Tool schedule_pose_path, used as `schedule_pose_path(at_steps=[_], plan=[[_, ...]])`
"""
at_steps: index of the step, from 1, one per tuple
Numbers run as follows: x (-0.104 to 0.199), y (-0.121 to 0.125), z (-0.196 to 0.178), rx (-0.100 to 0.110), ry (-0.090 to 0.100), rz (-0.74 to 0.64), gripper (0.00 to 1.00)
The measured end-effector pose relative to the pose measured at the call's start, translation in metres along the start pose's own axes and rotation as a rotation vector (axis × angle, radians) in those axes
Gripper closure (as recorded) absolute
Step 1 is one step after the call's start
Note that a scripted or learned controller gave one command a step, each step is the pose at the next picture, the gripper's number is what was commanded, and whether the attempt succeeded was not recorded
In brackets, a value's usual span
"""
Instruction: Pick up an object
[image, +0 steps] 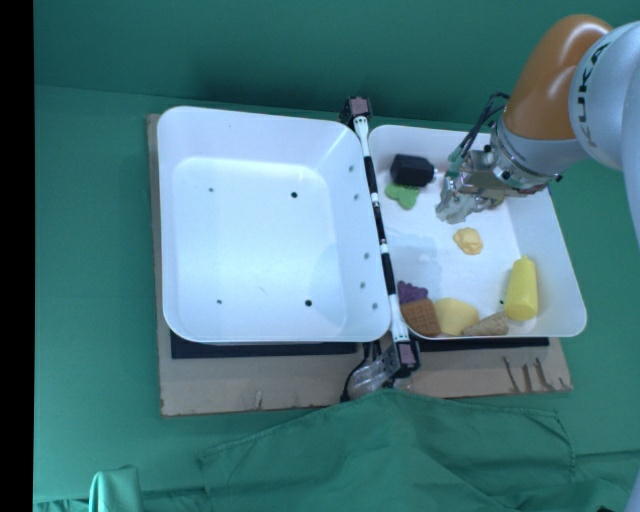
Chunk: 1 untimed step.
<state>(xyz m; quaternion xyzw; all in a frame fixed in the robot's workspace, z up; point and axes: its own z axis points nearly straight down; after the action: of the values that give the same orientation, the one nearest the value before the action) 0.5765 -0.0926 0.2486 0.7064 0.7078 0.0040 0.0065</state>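
One yellow lump (467, 240), perhaps toy food, lies just in front of the pincer (458, 208) in the right bin (545, 232), apart from it. Whether the pincer is spread or closed cannot be told.

Gripper (455, 208) lowered, tilted down and to the left. Grey wrist (530, 150) directly behind it, up and to its right; orange band (555, 60) farther back; grey arm (612, 80) beyond, rising rightward.

The arm (605, 90) is smooth pale grey with a rounded orange band (553, 62) above a ribbed silvery wrist (525, 160), thin dark cables (480, 128) looping to the metallic gripper (456, 205)
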Motion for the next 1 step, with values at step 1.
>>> schedule_pose_path(at_steps=[1], plan=[[-0.0017,-0.0044,0.0031,0.011,0.001,0.005,0.00]])
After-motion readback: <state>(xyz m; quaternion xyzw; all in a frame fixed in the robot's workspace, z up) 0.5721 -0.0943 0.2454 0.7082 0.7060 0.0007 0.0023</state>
